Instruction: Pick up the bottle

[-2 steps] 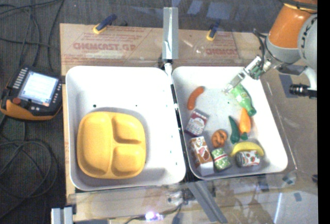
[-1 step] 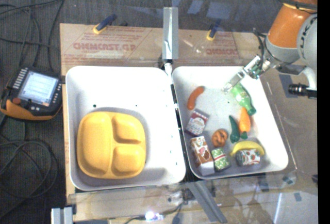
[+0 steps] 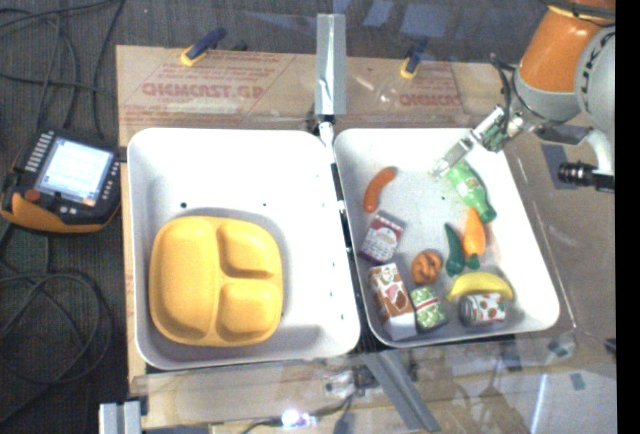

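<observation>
Camera view: going left to right, the left bin (image 3: 140, 222) bears a yellow tray (image 3: 217, 278), and the right bin (image 3: 530, 252) holds the green bottle (image 3: 470, 189) near its far right wall. The gripper (image 3: 447, 162) hovers at the bottle's upper-left end; whether it is spread or pinching, I cannot tell. The bottle's long axis runs diagonally down-right toward the carrot (image 3: 474, 233), open floor lying left of it

bench with two bins
you've got a cardboard-topped bench (image 3: 250, 87) carrying the left white bin (image 3: 150, 162) and the right white bin (image 3: 525, 252) side by side, touching, with a metal bar (image 3: 329, 62) behind their seam.
</observation>
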### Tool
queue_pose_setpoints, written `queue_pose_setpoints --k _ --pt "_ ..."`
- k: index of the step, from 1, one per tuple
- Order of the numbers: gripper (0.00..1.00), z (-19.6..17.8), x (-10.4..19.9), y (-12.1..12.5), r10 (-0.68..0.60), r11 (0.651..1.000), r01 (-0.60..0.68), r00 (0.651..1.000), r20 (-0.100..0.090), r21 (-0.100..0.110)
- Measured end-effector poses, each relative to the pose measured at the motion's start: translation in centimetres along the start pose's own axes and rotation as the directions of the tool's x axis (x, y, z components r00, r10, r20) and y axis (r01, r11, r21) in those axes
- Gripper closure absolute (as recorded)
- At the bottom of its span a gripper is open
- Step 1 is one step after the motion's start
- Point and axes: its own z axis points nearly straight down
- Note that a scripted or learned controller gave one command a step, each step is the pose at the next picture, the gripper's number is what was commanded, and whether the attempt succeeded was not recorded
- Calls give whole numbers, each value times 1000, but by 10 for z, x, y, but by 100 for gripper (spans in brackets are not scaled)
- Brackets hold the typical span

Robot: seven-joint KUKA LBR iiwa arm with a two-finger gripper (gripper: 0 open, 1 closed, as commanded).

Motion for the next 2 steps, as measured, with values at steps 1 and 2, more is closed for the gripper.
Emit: queue_pose_setpoints --k 1,2 --pt "0 0 0 0 1 1000 -1 1000 1 -1" --pt "0 0 0 1 9 1000 -9 1000 1 -2"
